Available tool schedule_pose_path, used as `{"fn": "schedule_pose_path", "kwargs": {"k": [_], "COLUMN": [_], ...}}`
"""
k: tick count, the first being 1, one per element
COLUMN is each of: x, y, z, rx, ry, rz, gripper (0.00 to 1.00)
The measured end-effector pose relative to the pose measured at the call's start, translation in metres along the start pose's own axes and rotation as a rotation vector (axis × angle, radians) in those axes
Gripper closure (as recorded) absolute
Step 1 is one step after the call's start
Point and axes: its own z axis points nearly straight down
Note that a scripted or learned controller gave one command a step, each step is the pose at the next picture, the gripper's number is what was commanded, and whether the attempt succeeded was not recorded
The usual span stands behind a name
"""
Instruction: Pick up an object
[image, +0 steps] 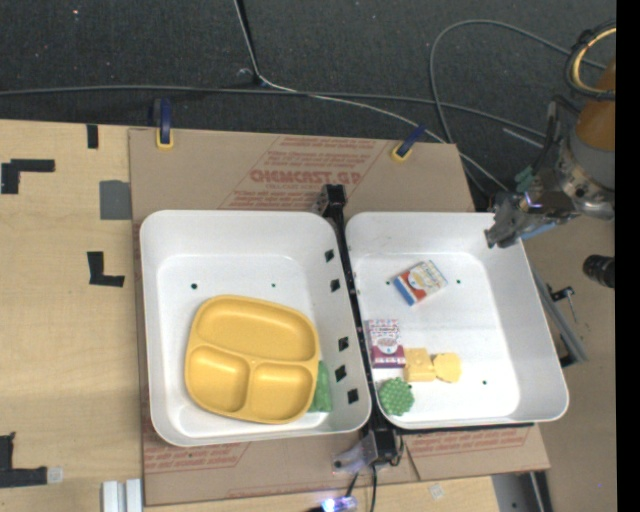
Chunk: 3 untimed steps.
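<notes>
The right bin (520, 330) holds a small white, blue and red box (419, 282), a maroon and white packet (384, 342), a yellow cheese-like piece (433, 367) and a green broccoli-like piece (397, 397). In the left bin (160, 300) lies a yellow divided plate (251, 356), with a green item (322, 388) tucked at its right edge. My gripper (512, 222) hovers over the right bin's far right corner, well away from every object. Nothing shows beneath it or in it.
A black clip strip (344, 300) runs along the seam between the two bins. Both bins rest on a cardboard sheet (300, 170) held by yellow clamps at the back. Cables (470, 60) loop over the dark surface behind. The arm's wrist (590, 130) sits at the right edge.
</notes>
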Motion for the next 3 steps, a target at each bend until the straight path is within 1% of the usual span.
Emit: {"fn": "schedule_pose_path", "kwargs": {"k": [1, 2, 3], "x": [0.052, 0.098, 0.161], "y": [0.009, 0.016, 0.023], "z": [0.023, 0.043, 0.054], "rx": [0.006, 0.007, 0.007], "ry": [0.003, 0.002, 0.003], "rz": [-0.004, -0.004, -0.006], "gripper": [1.0, 1.0, 1.0]}}
